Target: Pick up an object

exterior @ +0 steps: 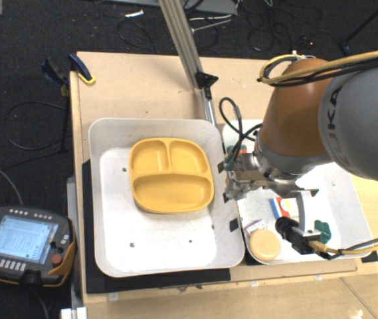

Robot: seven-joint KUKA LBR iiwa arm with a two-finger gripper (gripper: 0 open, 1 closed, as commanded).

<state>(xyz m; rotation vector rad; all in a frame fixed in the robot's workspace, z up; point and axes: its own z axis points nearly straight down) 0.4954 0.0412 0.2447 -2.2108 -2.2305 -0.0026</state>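
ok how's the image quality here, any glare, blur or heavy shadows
Camera view: lighting is even and soft, with a faint sheen on the yellow divided plate and the left bin's rim; the arm looms large and slightly soft-edged near the lens, shading the right bin; the dark floor loses detail; the pendant screen glows washed-out.

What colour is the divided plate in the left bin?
The divided plate is yellow, a plain mustard tone with no pattern, seen clearly in the camera view.
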